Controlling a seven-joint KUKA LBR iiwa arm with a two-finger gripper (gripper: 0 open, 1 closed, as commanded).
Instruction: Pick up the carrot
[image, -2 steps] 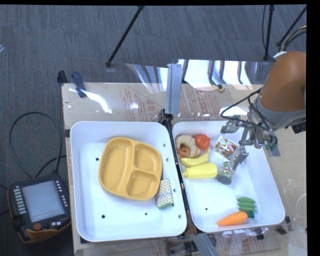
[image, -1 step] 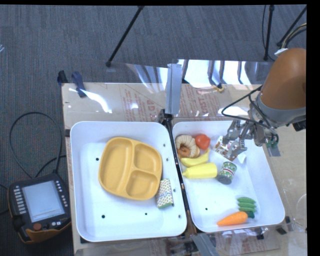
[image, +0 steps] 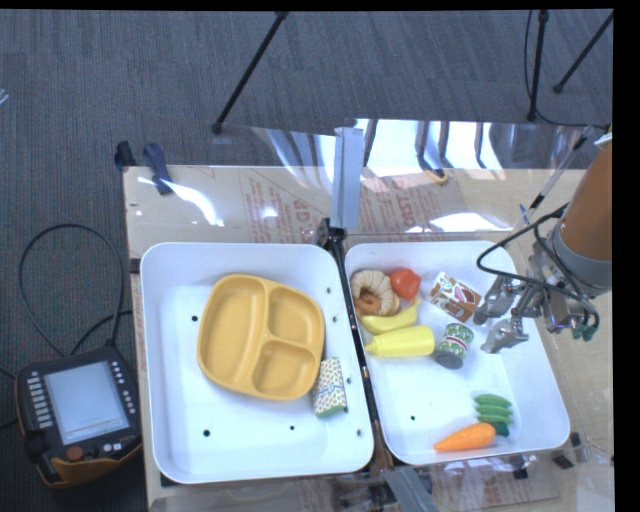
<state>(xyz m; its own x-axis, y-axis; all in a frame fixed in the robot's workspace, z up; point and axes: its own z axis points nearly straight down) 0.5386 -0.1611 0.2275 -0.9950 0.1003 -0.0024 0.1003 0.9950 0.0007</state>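
Observation:
The carrot (image: 466, 437), orange with a green top, lies near the front edge of the right bin (image: 430, 420), pointing left. The gripper (image: 499, 317) hangs at the right side of that bin, well behind the carrot and apart from it. Its two fingers stand spread with nothing between them.
The right bin also holds a pea pod (image: 493, 404) just behind the carrot, a small can (image: 455, 344), a yellow corn piece (image: 400, 343), a banana (image: 392, 320), a tomato (image: 405, 282), a pastry (image: 371, 290) and a carton (image: 455, 296). The left bin (image: 180, 420) holds a yellow divided plate (image: 261, 336) and a packet (image: 329, 387).

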